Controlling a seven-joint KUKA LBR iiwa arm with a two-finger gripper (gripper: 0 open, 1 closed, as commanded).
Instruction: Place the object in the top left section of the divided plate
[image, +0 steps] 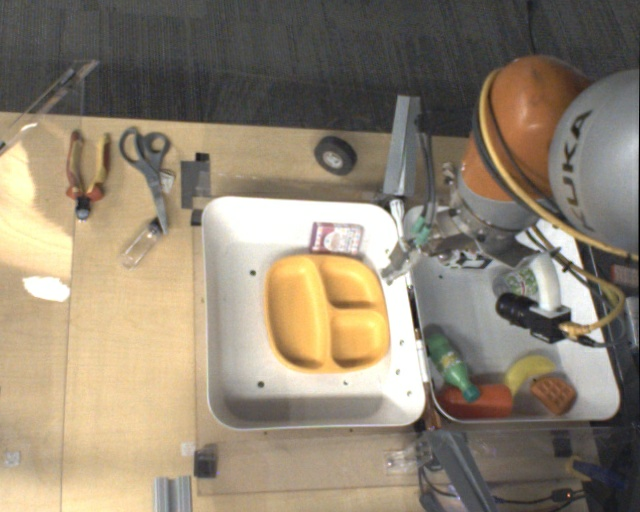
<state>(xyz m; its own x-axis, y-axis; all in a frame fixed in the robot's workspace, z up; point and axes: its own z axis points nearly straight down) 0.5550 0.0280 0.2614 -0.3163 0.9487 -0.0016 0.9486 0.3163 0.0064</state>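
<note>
**Bench Status: Gripper at the Wall Between the Bins, Packet Beside the Plate**

**Surroundings.** The left bin (215, 300) holds a yellow plate (300, 310) at its middle. The right bin (470, 320) holds a green bottle (450, 365), a red item (480, 400), a yellow banana-shaped item (527, 372) and an orange ridged block (552, 393), all grouped along its lower edge. A white and green container (535, 280) lies higher up, partly under the arm (600, 150). On the bench at upper left lie red-handled pliers (85, 170) and scissors (150, 165). A roll of black tape (336, 154) sits above the left bin.

**Gripper.** The gripper (398, 258) hangs over the wall shared by both bins, near the plate's upper right corner. Whether it is parted or closed cannot be told, and no item is seen in its grasp.

**Task item.** A small maroon packet (336, 238) lies flat on the left bin's floor, just above the plate's upper right section and just beside its rim. It is rectangular with a pale panel on its face.

**Plate.** It has one long section on the left and two smaller sections on the right.

**Markings.** "KUKA" is readable on the arm's grey shell. The packet's print is too small to read.
</note>
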